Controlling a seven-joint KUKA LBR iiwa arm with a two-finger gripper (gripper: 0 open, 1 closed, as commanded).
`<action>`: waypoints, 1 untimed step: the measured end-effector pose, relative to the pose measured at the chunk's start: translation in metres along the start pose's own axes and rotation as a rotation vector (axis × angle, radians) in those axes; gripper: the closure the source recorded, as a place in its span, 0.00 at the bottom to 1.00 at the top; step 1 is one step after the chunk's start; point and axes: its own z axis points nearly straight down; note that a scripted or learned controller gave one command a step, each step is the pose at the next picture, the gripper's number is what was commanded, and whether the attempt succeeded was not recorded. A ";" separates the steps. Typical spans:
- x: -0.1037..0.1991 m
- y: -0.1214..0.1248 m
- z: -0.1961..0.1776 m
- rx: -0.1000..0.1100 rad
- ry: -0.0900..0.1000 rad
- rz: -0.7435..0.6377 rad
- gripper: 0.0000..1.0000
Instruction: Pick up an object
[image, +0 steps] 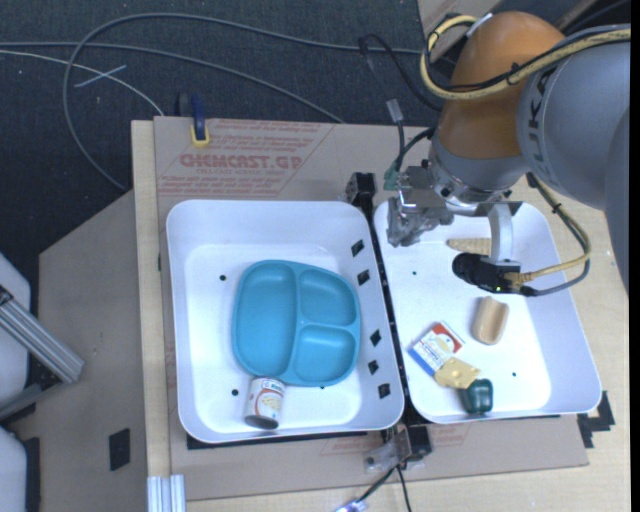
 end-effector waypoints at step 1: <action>0.044 -0.002 0.001 -0.002 0.000 -0.001 1.00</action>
